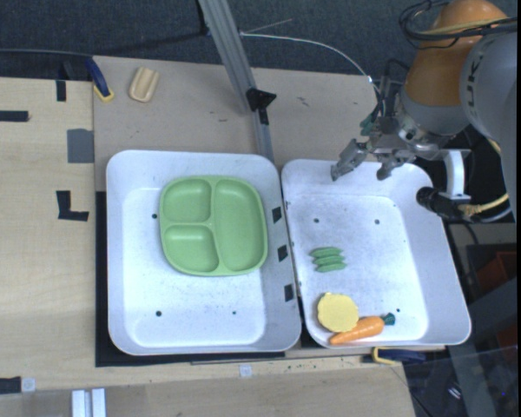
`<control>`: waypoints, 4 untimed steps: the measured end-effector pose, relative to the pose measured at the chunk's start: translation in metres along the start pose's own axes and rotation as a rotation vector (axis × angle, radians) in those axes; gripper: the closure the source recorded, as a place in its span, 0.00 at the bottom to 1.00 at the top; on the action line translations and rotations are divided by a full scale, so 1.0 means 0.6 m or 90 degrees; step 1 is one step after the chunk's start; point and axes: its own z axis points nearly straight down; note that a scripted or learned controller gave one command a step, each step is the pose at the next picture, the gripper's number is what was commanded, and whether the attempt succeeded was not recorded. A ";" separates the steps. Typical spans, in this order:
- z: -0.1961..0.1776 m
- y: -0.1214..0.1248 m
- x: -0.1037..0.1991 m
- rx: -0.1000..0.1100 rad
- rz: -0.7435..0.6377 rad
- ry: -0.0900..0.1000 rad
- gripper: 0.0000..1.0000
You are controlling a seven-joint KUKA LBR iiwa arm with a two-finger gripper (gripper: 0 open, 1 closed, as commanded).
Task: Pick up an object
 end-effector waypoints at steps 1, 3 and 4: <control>0.000 0.000 0.000 0.000 0.000 0.000 0.00; 0.167 0.009 -0.005 0.004 0.000 -0.001 0.00; 0.228 0.008 -0.004 0.001 0.000 -0.001 0.00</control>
